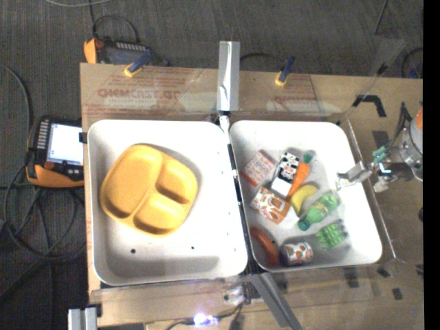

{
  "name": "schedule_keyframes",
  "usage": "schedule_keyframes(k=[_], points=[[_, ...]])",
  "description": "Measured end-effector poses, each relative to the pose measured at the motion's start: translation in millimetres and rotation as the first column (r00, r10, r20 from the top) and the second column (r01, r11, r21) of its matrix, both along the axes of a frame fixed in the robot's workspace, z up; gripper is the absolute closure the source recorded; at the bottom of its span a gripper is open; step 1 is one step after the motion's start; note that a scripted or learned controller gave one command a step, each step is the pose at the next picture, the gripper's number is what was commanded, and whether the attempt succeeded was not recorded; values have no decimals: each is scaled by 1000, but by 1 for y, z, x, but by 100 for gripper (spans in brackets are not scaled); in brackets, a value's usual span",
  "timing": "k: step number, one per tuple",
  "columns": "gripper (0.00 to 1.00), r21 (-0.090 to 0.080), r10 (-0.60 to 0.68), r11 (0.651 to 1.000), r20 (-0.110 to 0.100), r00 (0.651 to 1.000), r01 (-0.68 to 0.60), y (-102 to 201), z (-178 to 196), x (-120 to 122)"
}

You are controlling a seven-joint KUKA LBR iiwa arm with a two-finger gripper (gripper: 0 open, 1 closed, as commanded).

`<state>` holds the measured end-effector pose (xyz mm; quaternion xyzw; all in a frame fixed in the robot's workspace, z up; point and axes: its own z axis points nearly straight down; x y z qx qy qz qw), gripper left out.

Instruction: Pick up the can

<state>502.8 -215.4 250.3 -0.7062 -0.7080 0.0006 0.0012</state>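
The can (297, 253) is small, with a red and white label. It lies on its side near the front edge of the right bin (344, 137), between a red-orange piece (263, 244) and a green knobbly toy (331, 236). My gripper (350, 177) hangs over the right side of that bin, up and to the right of the can and well apart from it. Nothing shows in its grasp. The arm (411, 150) reaches in from the right edge.
Crowding the right bin are two printed cartons (260, 165) (269, 205), a black-and-white box (287, 170), a carrot (300, 172), a banana (306, 196) and a green bottle (320, 208). A yellow divided plate (150, 188) lies in the left bin (110, 253).
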Motion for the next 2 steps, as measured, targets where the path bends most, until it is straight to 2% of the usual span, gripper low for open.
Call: schedule_keyframes(k=[1,2], points=[[0,2,99,995,-1,995,-99,67,-123,-20],[0,-7,70,998,10,998,-70,103,-161,-17]])
